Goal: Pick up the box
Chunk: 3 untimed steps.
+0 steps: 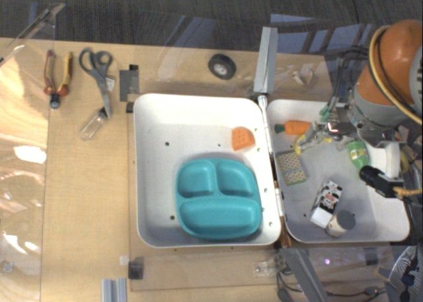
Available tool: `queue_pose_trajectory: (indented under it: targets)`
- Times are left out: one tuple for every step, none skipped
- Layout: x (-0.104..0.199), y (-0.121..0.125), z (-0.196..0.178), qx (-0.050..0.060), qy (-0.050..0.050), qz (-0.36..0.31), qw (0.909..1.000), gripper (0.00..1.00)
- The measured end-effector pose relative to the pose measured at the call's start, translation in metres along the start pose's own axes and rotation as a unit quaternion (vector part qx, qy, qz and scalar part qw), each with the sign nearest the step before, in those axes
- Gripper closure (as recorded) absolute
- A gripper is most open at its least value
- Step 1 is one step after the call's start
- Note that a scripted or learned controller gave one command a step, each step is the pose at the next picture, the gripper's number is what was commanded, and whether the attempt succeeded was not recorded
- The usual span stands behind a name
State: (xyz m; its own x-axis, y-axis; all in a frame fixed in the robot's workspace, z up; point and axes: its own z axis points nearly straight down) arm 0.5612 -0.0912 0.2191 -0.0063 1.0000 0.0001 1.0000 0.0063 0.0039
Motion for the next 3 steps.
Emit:
queue_pose_trajectory:
  targets:
    - [-0.007, -0.022, 0.129, -0.005, 0.000, 0.001, 1.0000, 0.00]
    - [-0.008, -0.019, 0.117, -0.009, -0.002, 0.001, 1.0000, 1.00]
    - [-0.008, -0.019, 0.117, -0.009, -0.002, 0.000, 1.0000, 0.00]
